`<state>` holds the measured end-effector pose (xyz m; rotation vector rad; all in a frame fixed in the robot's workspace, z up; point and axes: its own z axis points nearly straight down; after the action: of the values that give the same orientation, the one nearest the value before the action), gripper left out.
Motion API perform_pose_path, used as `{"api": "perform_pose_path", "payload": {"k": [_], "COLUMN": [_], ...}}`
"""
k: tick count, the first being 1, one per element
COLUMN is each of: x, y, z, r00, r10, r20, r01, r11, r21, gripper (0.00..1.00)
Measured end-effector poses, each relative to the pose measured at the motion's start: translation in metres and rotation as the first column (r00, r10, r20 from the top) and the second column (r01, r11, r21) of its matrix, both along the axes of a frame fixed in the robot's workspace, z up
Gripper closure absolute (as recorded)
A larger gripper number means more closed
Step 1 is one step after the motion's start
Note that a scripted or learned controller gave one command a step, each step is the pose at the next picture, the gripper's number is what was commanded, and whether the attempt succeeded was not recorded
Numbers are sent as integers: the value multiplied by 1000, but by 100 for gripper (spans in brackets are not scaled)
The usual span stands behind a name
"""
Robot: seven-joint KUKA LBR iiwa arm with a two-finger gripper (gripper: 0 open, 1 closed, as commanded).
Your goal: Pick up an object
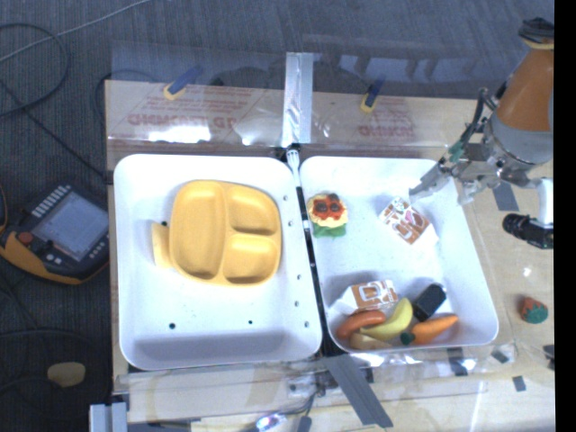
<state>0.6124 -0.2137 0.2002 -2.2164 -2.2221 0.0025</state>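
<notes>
The right bin (468,241) holds a toy burger (327,214) near its left wall and a white and red packet (405,220) to the right of it. At the bin's front lie a banana (393,320), a sausage (358,319), a carrot (434,328), a black block (430,299) and a small waffle-like piece (373,292), crowded together. My gripper (441,190) hangs over the bin's back right corner, just up and right of the packet. Its fingers are spread open with nothing between them.
A yellow divided plate (223,230) fills the middle of the left bin (135,322). A small red thing (533,310) lies on the bench right of the bins. The rim between the two bins (306,241) runs down the middle.
</notes>
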Motion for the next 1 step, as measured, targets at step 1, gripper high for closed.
{"api": "perform_pose_path", "payload": {"k": [1], "x": [21], "y": [-5], "z": [-78], "r00": [999], "r10": [-18], "r20": [36], "r01": [18], "r11": [1000], "r21": [-4], "gripper": [0]}}
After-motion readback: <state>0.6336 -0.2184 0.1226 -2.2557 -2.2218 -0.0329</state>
